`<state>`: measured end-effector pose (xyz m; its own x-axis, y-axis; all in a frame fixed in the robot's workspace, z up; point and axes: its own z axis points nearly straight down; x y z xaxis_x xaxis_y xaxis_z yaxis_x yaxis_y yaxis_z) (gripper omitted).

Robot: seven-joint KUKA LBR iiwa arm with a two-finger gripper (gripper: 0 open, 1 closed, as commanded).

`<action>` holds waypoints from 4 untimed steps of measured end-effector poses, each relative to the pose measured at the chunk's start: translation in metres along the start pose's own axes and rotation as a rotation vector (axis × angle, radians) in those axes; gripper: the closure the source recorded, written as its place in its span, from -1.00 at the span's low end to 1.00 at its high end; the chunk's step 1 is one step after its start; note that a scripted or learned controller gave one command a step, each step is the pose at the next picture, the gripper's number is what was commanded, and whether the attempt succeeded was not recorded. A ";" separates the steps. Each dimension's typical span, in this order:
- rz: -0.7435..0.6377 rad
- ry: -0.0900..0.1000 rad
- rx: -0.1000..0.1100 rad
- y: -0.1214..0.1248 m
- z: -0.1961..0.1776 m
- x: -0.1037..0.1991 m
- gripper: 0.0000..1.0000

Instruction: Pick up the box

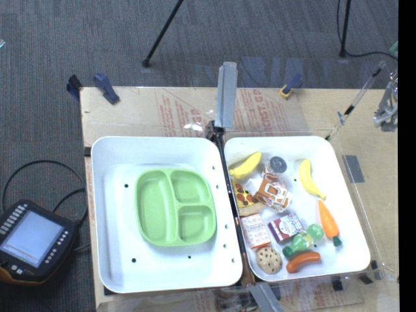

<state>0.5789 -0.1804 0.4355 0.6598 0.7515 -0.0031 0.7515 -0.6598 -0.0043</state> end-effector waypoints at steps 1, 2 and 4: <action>-0.010 -0.003 0.004 -0.001 -0.008 0.005 1.00; -0.019 -0.006 0.008 -0.002 -0.015 0.009 1.00; -0.040 -0.012 0.017 -0.005 -0.030 0.018 1.00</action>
<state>0.5871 -0.1640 0.4652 0.6288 0.7774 -0.0146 0.7771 -0.6290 -0.0216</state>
